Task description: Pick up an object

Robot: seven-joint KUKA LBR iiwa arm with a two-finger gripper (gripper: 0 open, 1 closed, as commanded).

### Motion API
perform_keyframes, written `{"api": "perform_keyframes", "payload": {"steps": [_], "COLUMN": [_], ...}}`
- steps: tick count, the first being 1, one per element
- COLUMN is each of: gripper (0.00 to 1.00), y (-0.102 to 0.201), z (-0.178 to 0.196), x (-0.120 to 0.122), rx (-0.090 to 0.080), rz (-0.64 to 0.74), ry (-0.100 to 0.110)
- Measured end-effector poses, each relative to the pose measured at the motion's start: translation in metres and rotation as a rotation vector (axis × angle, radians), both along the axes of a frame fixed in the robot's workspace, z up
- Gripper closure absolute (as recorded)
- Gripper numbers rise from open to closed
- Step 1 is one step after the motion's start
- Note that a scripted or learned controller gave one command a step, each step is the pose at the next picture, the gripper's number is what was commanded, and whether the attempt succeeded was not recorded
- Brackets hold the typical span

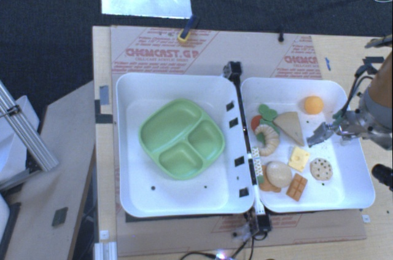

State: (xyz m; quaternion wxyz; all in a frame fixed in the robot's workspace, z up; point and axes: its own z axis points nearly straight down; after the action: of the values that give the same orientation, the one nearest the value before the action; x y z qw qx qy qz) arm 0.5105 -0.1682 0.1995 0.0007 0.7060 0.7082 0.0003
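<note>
The gripper (322,133) reaches in from the right and hangs over the right bin (351,191), its dark fingers (317,136) pointing left toward the food pieces. Nothing sits between the fingers; whether they are spread or closed I cannot tell, since they blur into one dark shape.

The toy food lies in the left half of the right bin. Nearest the fingertips are the cheese wedge (290,125), just to their left, and the small yellow square (299,158) just below them. The cookie (320,169) lies lower right of that square, and the orange ball (314,104) sits apart near the top. Further left, a shrimp (268,136) curls beside a green piece (268,112) and a red piece (255,123). At the bottom, a pale round bun (277,174) touches a brown waffle block (296,187).

The pieces are crowded, so the wedge and square have close neighbours on most sides.

The left bin (132,191) holds a green divided plate (182,138). A strip of black clips (236,123) joins the two bins.
</note>
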Motion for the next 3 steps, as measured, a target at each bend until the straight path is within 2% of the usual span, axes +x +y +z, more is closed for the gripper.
{"api": "perform_keyframes", "payload": {"steps": [1,2,3], "gripper": [0.0,0.0,1.0], "y": [-0.002,-0.002,-0.002], "z": [-0.062,-0.112,-0.1], "x": [0.0,0.002,0.003], "rx": [0.002,-0.002,-0.001], "rz": [-0.002,-0.001,-0.001], "ry": [0.004,-0.005,-0.005]}}
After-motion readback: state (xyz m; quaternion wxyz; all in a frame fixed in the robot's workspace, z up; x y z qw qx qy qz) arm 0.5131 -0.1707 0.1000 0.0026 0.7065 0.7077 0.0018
